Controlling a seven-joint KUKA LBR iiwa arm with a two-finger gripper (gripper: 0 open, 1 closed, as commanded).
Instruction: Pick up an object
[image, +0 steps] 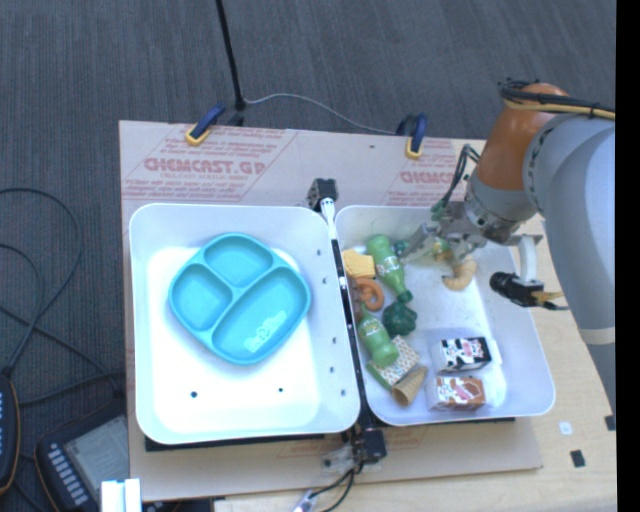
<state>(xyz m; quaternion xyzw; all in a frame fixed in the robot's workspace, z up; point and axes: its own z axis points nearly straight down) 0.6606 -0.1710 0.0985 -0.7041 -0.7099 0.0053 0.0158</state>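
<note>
The right bin (520, 330) holds several toy foods. A light green bottle (386, 257) lies near its upper left, with a yellow block (358, 265) and an orange ring (369, 295) beside it. A tan curved piece (461, 276) lies toward the upper right. Lower down are a dark green lump (401, 319), a green pickle-like piece (379, 341), a waffle cone (405, 384), a black-and-white carton (465, 351) and a brown packet (460, 392). My gripper (432, 240) hangs low over the bin's upper part, between the bottle and the tan piece.
The left bin (160, 400) carries a blue divided plate (240, 297). A black clip (323, 191) sits at the top of the wall between the bins. The arm's grey body (580, 220) covers the bench's right side. Clamps (205, 124) hold the board's far edge.
</note>
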